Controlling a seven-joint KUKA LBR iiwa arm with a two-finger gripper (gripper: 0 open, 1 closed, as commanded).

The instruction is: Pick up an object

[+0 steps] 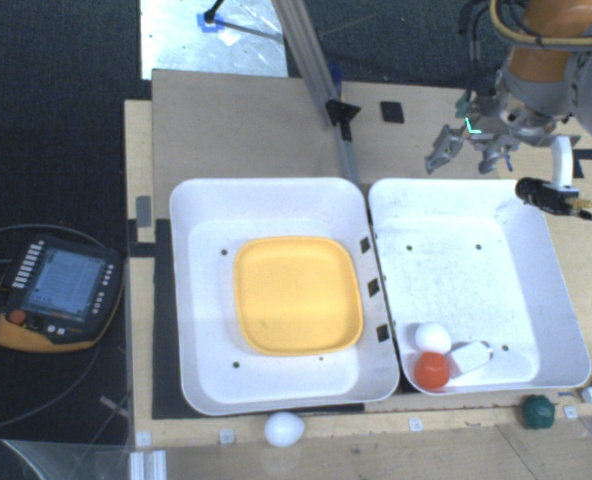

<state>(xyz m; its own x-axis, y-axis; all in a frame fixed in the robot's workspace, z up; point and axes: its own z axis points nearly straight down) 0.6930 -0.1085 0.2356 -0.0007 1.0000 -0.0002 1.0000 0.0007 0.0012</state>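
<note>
Your hand (473, 151) hangs released, fingers spread and carrying nothing, above the far edge of the right bin (551, 258). The candidates sit well apart from it, in that bin's near-left corner: a white ball (432, 336) touching a red ball (433, 369). Descend on the red ball, clear of the wall. No writing is legible anywhere.

A plate (298, 294) is lying in the left bin (198, 218), two balls (432, 337) and a small block (470, 355) are sitting together in the right bin's (536, 258) near left corner, and the gripper (463, 153) is hanging behind that bin's far edge.
</note>
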